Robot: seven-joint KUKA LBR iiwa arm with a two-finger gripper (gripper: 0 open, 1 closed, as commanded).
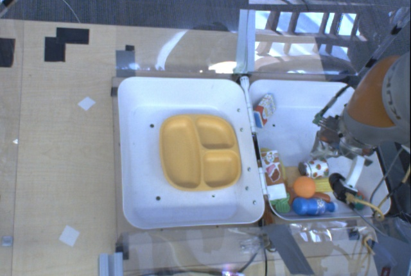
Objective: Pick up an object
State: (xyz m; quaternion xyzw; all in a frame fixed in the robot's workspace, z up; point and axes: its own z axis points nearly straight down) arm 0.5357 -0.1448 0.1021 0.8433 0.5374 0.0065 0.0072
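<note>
In the right bin (292, 130) several small objects lie along the near side. Among them are an orange ball (304, 187), a blue bottle (313, 206), a yellow piece (324, 185), a small round white and dark object (314, 169) and a printed carton (273, 169). A small red, white and blue packet (263, 108) lies at the bin's far left corner. The grey arm with its orange band (372, 101) reaches in from the right. My gripper (332, 159) hangs low over the right bin, just right of the round white and dark object and above the ball.
The left bin (138, 140) holds a yellow divided plate (199, 151) at its middle. A ridge between the two bins (252, 140) separates them. Cables (366, 201) trail at the right bin's near right corner. A metal frame (302, 18) stands behind the right bin.
</note>
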